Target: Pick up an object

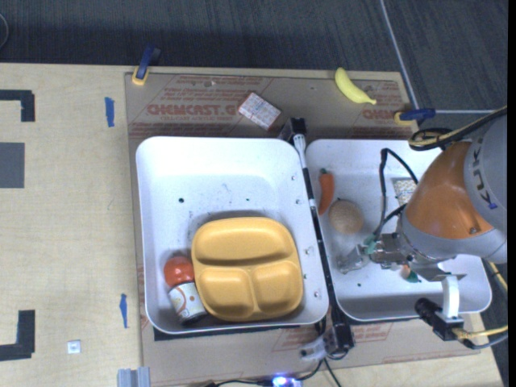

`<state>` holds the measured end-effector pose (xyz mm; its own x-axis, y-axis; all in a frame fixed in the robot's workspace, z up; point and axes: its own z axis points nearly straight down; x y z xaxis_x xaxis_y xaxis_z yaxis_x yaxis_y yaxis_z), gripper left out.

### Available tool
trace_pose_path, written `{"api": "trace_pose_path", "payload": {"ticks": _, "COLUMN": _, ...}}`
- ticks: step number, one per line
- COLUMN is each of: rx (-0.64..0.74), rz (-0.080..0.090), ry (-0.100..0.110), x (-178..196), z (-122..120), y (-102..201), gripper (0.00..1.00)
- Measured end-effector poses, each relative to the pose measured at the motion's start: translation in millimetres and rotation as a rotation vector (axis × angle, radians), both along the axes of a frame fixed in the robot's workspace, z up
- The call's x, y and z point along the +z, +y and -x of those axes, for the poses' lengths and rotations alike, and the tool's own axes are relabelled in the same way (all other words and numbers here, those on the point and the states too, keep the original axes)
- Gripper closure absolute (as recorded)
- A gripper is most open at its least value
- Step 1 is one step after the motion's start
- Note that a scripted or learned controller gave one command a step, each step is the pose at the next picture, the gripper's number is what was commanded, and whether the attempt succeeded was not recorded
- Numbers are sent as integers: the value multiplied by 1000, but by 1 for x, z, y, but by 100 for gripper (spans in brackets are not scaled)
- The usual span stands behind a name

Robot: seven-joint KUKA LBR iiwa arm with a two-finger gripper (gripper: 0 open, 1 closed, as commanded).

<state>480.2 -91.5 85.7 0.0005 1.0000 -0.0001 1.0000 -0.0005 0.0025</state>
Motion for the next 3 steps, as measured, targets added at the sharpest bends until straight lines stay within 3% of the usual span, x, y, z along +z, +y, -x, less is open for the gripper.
{"api": "trace_pose_path", "payload": {"ticks": 3, "rx": 0, "rz": 0, "ry": -1, "x": 0, "z": 0, "y": -1, "gripper": 0}}
